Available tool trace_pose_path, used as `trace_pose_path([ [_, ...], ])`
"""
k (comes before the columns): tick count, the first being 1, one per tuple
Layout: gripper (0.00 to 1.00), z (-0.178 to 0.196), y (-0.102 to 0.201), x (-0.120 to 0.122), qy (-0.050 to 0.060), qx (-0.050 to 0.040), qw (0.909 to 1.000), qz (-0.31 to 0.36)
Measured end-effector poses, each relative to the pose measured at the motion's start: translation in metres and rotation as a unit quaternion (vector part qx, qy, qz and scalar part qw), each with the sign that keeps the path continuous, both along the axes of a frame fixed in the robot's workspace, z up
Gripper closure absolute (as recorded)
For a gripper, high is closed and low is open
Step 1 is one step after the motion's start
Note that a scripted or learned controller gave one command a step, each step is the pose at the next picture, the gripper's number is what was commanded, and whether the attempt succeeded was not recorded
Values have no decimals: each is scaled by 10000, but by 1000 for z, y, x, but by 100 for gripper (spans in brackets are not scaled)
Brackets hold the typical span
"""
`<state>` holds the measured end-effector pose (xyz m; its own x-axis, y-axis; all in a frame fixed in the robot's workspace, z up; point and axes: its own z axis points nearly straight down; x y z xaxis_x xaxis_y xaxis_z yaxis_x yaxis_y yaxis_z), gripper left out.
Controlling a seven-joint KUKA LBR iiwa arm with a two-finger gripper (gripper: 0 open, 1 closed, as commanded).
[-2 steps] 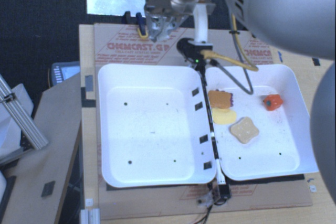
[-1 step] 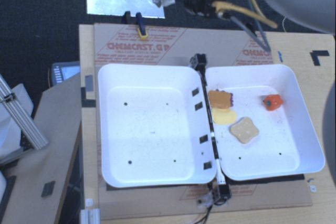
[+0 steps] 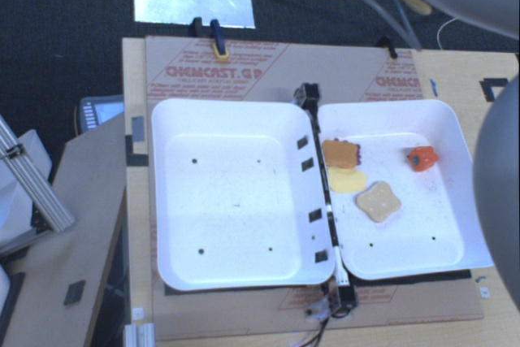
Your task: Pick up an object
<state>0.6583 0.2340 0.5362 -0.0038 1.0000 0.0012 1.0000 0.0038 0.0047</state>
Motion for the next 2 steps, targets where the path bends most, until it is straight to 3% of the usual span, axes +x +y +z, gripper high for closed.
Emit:
trace_pose_path([
  [1,100,-1,0,10,9,-2,10000,4],
  [2,0,-1,1,10,13,-1,10000,11],
])
